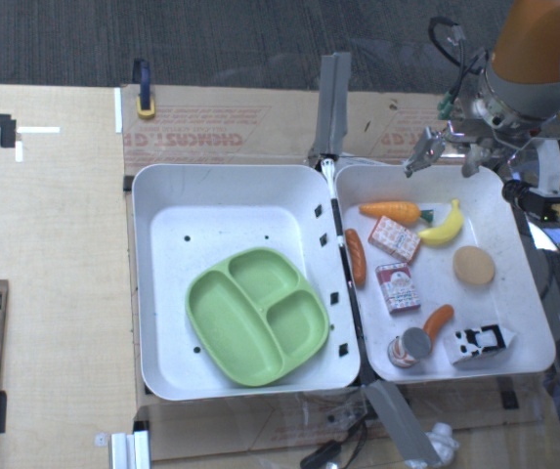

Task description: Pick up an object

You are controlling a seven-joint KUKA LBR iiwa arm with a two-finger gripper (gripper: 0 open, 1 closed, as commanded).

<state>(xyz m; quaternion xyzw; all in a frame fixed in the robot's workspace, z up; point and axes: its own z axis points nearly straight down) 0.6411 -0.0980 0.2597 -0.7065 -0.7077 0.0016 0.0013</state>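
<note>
A can (409,347) and a black-and-white carton (479,341) are seen at the near rim of the right bin (524,262), well below the claw (448,154). Nearer it, a banana (443,226) and a carrot (391,209) are found just beneath. The claw is held open, nothing gripped, above the bin's far edge.

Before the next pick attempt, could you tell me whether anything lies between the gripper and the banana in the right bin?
Nothing visible does. The gripper is open above the right bin's far rim, and the banana lies just below it, uncovered; the carrot sits beside it.
</note>
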